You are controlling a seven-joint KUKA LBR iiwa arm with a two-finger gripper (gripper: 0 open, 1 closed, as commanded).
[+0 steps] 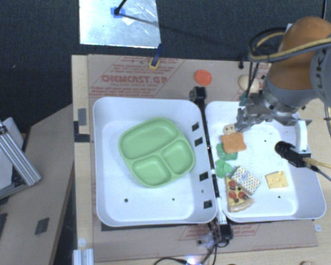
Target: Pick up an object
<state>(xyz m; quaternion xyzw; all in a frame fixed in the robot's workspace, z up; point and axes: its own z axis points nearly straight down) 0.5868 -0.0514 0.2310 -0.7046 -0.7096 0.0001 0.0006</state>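
Gripper (243, 120) is hanging low over the right shallow white bin (306, 203), just above a small tan toy piece (229, 129) and the flat orange toy slice (233, 143); finger spacing cannot be told. Green divided plastic plate (156, 152) is lying in the left white bin (107, 197). Toy pizza slice (237, 195) and yellow cheese square (276, 179) are sitting nearer the front.

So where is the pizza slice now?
The pizza slice lies in the right bin, near its front left corner, touching the checkered piece.
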